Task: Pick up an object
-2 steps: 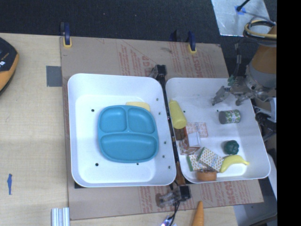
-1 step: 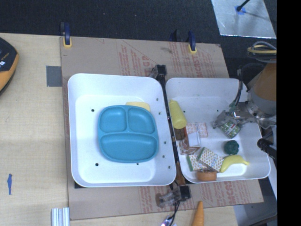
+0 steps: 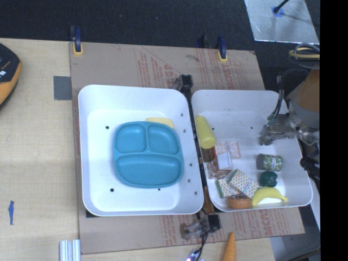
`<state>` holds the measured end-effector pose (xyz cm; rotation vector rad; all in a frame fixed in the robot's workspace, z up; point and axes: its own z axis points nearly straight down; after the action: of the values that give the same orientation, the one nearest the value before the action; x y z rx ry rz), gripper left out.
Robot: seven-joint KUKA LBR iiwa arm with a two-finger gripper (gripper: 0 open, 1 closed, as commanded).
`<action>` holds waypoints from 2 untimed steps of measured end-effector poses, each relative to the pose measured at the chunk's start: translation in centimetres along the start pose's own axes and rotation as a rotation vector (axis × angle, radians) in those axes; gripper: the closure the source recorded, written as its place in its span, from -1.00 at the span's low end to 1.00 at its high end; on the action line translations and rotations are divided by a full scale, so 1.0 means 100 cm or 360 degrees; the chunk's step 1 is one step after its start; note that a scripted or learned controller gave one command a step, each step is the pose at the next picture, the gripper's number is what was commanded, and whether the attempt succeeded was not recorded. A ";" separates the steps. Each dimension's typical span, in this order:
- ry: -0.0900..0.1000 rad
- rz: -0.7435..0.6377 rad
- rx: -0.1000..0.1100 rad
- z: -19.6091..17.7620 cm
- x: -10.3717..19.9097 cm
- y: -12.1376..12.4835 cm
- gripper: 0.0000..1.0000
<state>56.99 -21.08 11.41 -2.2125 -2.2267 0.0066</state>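
Two shallow white bins sit side by side on the counter point(image 3: 43, 145). The left white bin point(image 3: 92, 194) carries a blue three-compartment plastic plate point(image 3: 148, 154), with a pale yellow flat piece point(image 3: 159, 122) showing from under its far edge.

The right white bin point(image 3: 239, 105) holds the clutter: a yellow plastic cylinder point(image 3: 205, 132) lying against its left wall, a clear printed wrapper point(image 3: 224, 152) just beside it, a patterned snack packet point(image 3: 239, 182) nearer the front, a small grey-green can on its side point(image 3: 269, 162), a dark green round piece point(image 3: 267, 178) close below it, a yellow banana-shaped toy point(image 3: 268, 197) and an orange-brown lump point(image 3: 238, 203) at the front rim.

The grey metal gripper point(image 3: 274, 130) hangs over the right bin's far right part, above bare floor. Whether the jaws are spread or closed, cannot tell; nothing visible between them.

Step in hand, as judged: approach and choice of target. The nearest candidate is the can, toward the front of the bin from the gripper and apart from its neighbours on the far side.

- Come down straight over the can's middle, jaws across its short width.
- Lying on its side, it will likely roll; close along the roll axis.
- Mind the green piece close by; a wide approach may nudge it.
- The banana toy at the rim is a poorer pick; the wall crowds it.
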 end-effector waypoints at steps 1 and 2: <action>0.0004 -0.0011 -0.0021 -0.039 0.074 0.092 1.00; 0.0002 0.0003 -0.0004 -0.036 0.068 0.087 -1.00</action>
<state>65.65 -14.20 14.91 -2.2152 -2.2255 0.0027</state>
